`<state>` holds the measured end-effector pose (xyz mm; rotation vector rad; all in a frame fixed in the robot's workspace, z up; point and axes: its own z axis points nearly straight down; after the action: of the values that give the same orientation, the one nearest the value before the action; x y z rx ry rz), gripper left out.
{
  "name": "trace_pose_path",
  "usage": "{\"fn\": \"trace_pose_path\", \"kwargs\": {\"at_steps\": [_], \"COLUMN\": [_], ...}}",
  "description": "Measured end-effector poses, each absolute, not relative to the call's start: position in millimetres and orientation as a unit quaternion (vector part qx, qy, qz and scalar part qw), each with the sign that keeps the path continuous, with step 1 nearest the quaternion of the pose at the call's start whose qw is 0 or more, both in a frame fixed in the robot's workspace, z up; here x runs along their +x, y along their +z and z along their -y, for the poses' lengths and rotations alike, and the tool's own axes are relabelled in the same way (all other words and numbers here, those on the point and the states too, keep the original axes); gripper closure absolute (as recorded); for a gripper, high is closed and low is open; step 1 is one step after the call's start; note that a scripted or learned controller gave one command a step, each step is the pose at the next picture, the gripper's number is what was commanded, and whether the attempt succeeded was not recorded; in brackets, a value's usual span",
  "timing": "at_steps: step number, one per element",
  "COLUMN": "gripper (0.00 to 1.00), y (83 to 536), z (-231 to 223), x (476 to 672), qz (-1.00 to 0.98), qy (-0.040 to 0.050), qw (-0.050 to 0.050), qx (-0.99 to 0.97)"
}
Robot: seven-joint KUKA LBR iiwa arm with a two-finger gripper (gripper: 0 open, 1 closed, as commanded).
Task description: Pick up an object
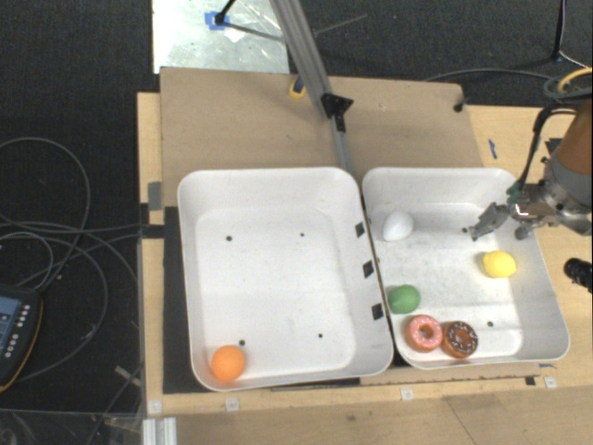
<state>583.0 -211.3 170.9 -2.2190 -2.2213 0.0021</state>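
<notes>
Hovering over the upper right part of the right bin (556, 336), the hand (497, 221) sits with its fingers spread fairly wide and nothing between them. The nearest candidate is the yellow lemon-like fruit (499, 264), which lies just below the hand in the view, toward the front edge of the table (278, 123), close but apart from the fingertips. It looks roundish, with no clear long axis to line up with. A short move forward and down would likely bring the fingers around it.

That same bin also holds a white rounded object (397, 226) near its left wall, a green ball (403, 298), a pink-iced doughnut (423, 332) and a chocolate doughnut (460, 338) touching side by side. The left bin (269, 188) holds an orange ball (227, 363) in its front left corner, well away from the hand.
</notes>
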Motion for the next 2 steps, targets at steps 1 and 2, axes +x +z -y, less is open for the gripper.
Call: {"fn": "trace_pose_path", "kwargs": {"at_steps": [1, 2], "gripper": [0.0, 1.0], "y": [115, 130], "z": [203, 205], "x": [588.6, 590.6], "qz": [0.708, 0.709], "qy": [0.0006, -0.0011], "qw": [0.001, -0.002], "qx": [-0.706, -0.705]}}
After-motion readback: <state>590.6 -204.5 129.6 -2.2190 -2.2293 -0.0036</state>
